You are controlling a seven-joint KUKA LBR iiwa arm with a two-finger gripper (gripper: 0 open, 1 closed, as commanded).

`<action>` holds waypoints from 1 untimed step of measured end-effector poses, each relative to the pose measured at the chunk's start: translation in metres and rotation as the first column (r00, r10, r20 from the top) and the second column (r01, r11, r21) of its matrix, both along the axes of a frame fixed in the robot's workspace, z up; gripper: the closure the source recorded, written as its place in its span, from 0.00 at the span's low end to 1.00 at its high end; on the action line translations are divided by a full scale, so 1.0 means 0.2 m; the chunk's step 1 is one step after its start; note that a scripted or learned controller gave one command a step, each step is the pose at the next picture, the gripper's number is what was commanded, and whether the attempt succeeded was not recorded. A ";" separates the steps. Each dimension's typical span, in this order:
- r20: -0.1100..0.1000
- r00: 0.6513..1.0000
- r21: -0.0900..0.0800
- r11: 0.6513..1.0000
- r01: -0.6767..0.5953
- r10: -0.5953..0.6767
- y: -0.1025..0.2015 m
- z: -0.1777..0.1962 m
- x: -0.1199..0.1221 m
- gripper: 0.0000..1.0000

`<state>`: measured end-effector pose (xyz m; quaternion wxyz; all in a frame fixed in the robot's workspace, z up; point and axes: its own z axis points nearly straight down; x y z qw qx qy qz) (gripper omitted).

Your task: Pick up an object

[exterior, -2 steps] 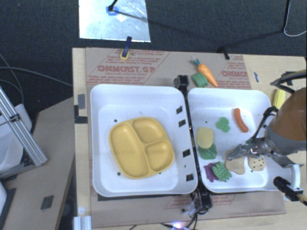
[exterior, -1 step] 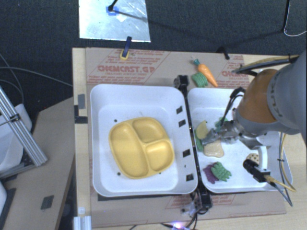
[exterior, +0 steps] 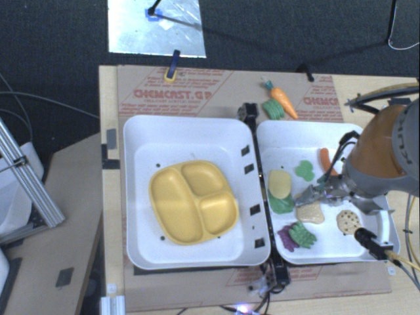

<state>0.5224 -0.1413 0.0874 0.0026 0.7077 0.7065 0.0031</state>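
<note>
Claw low in right bin, tips beside tan bread-slice toy and yellow-green piece; open or closed, cannot tell. Bread slice likely light, stiff, flat plastic, probably slippery; best pinched across opposite edges.

We look down on two white bins side by side. The left bin holds a yellow tray with three compartments. In the right bin we see a yellow piece touching a green piece below it, a green leaf, an orange stick, a tan slice, a cracker, and a purple-and-green bunch near the front wall. The arm reaches in from the right, and its gripper hangs low just above the tan slice, beside the green piece. Behind the bins, a toy carrot lies on the cardboard.
</note>
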 end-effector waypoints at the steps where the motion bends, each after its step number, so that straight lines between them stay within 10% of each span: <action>1: 0.004 1.000 -0.001 1.000 -0.005 0.005 0.01 0.06 0.01 1.00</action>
